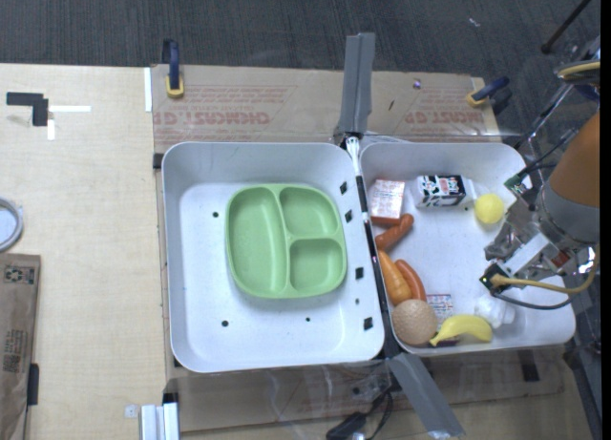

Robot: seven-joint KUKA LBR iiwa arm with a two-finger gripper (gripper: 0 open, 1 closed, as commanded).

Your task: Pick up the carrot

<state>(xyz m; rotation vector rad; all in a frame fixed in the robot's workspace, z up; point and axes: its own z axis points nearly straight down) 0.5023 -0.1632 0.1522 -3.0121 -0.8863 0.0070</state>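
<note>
Reading the right bin (449,147) from the near edge to the back.

Nearest me, a banana (463,330) is lying beside a tan round item (413,322).

Just behind the round item I am finding the carrot (389,276). It is orange and tapered, lying along the bin's left wall, with its near end at or against the round item. A redder oblong piece (412,281) is lying beside it on the right, apparently touching.

Further back come a sausage (394,231), a pink-and-white box (387,198), a small black-and-white carton (441,190) and a lemon (489,209).

The left bin (258,147) is carrying a green divided plate (253,238).

The tool (516,249) is hanging over the right side of the right bin, well apart from the carrot, with bare bin floor between them. I am unable to tell whether it is spread or pressed together. The carrot is lying in the bin, so it is not in the tool.

Judgement: I am reading this as the approach step, with the grasp not yet begun.

The next move calls for crossing the bin toward its left wall, turning the tool across the carrot's length, then descending. The slot looks tight, with the wall on one side and the red piece on the other, so the tool could pinch the neighbour instead or catch the wall.
</note>
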